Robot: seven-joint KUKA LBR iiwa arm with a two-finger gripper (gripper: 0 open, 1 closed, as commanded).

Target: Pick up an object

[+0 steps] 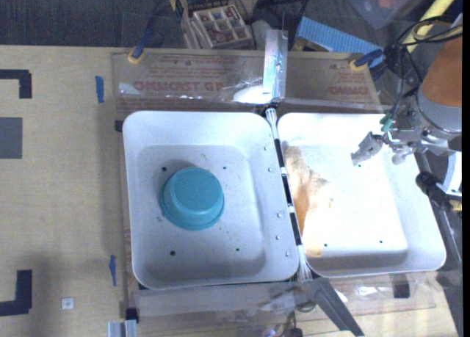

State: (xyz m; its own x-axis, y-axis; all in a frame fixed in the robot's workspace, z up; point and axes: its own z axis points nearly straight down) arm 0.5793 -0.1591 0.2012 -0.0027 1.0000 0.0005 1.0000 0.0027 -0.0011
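Well apart, blue bowl [192,197] in left bin [147,137], gripper [367,150] state unclear.

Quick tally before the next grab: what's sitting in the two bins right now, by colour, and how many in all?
Teal: 1, the upside-down bowl in the left bin.
Orange-tan: 1, a crumpled translucent piece along the left side of the right bin; I cannot tell what it is.
Total: 2
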